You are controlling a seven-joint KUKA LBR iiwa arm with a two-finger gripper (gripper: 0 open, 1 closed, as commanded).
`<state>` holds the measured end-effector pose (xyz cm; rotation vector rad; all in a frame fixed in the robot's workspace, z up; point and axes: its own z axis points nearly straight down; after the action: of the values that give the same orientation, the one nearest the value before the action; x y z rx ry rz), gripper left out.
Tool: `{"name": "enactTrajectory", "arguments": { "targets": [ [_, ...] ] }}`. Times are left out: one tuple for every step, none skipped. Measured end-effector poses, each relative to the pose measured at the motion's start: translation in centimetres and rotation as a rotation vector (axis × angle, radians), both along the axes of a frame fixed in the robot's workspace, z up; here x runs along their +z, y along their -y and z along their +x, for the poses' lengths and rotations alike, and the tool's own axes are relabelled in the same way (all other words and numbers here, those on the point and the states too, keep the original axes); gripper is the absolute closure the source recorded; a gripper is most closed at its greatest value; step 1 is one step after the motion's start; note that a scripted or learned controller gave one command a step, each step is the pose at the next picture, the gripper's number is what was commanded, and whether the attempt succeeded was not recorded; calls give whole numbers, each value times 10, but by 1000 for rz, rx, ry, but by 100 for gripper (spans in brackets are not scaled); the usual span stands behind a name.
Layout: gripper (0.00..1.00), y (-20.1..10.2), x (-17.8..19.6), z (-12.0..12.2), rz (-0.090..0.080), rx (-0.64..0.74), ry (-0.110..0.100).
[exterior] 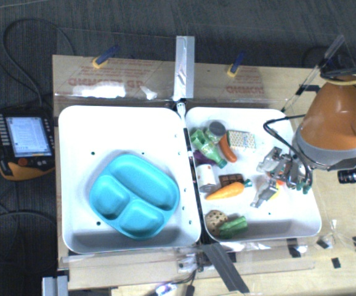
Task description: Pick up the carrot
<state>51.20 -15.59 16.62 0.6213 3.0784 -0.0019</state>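
At the far left, off the worktop [73, 66], a handheld control pendant [19, 142] with a lit screen lies on the dark floor; the left white bin [79, 221] carries a blue divided tray [133, 193], set at a slant near the bin's middle; the right white bin [301, 224] sits just beside it, their rims meeting along a dark divider; along that bin's left side lie a green toy [201, 143], a small grey can [216, 129], a reddish sausage-like piece [228, 148], a patterned white packet [242, 140], a white cup on its side [206, 176] and a brown block [231, 180]; the carrot [225, 191] lies flat on the bin floor just below that brown block, tip pointing left; lower down sit a cookie [214, 217] and a green vegetable [233, 226]; to the right of the carrot and apart from it hangs the pincer [268, 190], its fingers spread and nothing between them; the orange-banded arm [329, 125] enters from the right.
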Motion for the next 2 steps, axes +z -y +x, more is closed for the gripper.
{"name": "enactTrajectory", "arguments": {
  "targets": [
    [0,-58,-73,-9,-3,-243,16],
    [100,-60,-61,-6,1,-243,20]
  ]
}}
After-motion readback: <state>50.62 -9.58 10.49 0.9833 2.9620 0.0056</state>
